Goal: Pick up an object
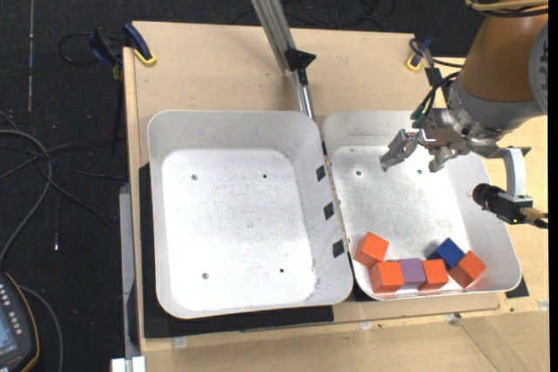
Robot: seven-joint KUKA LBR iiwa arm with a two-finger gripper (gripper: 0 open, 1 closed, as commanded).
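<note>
Several small blocks lie along the near edge of the right bin (pixel 410 205): an orange block (pixel 372 247), another orange block (pixel 387 276), a purple block (pixel 411 273), an orange block (pixel 434 273), a blue block (pixel 449 252) and an orange block (pixel 469 268) at the corner. My gripper (pixel 417 151) hangs over the far part of the right bin, well above and behind the blocks. Its two fingers (pixel 397 149) are spread apart with nothing between them.
The left bin (pixel 231 209) sits beside the right one, sharing a middle rim with black clips. A metal pole (pixel 266 0) slants down to the bins' far junction. Clamps sit at the bench's far corners. A black fitting (pixel 501 203) sticks out near the right bin's right rim.
</note>
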